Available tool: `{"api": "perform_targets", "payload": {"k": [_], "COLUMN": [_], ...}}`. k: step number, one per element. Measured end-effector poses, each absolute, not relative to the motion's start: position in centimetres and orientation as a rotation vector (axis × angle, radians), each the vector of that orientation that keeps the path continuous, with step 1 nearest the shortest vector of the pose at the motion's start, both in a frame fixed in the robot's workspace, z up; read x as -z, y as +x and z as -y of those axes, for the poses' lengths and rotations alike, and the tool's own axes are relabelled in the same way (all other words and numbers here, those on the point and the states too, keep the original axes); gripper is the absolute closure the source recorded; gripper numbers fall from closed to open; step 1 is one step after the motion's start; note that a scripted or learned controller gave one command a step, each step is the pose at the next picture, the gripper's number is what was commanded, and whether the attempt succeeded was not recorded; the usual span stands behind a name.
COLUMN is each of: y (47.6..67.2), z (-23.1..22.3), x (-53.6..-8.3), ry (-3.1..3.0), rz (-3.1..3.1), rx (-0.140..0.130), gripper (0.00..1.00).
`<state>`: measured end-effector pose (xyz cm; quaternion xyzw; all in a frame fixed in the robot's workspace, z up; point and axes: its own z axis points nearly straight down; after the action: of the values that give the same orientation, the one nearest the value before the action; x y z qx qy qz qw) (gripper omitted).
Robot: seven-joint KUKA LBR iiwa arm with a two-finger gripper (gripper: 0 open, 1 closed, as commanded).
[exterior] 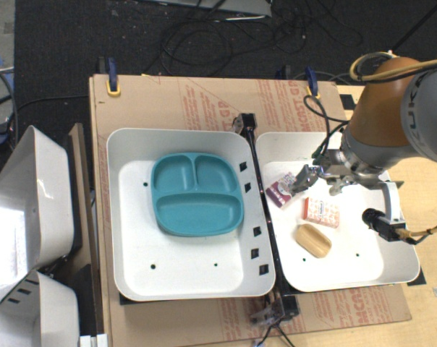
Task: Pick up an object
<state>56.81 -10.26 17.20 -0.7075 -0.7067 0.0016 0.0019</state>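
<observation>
End effector (320, 178) is seen over the right bin (399, 270) near its left wall, fingers spread and gripping nothing. Just beside it lies a purple packet (279, 192); a pink-patterned box (321, 212) and a tan bun-shaped object (313, 240) lie towards the bin's centre. A teal divided plate (197, 195) rests in the left bin (128, 266).

A teal divided plate (197, 194) lies in the left bin (124, 215); cables (197, 31), perhaps, cross the dark floor behind.

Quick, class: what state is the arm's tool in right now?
Tool: open, holding nothing, above the right white bin beside the small purple packet.
</observation>
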Motion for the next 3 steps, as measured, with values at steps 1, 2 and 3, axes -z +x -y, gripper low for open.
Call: {"api": "perform_targets", "payload": {"k": [1,2,3], "y": [57.0,57.1,57.6], "z": [9.7,9.7,9.3], "x": [-12.7,-14.0,-18.4], "ry": [-2.219,-2.223,-2.221], "rz": [2.218,2.220,2.227], "rx": [-0.005,0.000,0.004], "gripper": [0.00,1.00,1.00]}}
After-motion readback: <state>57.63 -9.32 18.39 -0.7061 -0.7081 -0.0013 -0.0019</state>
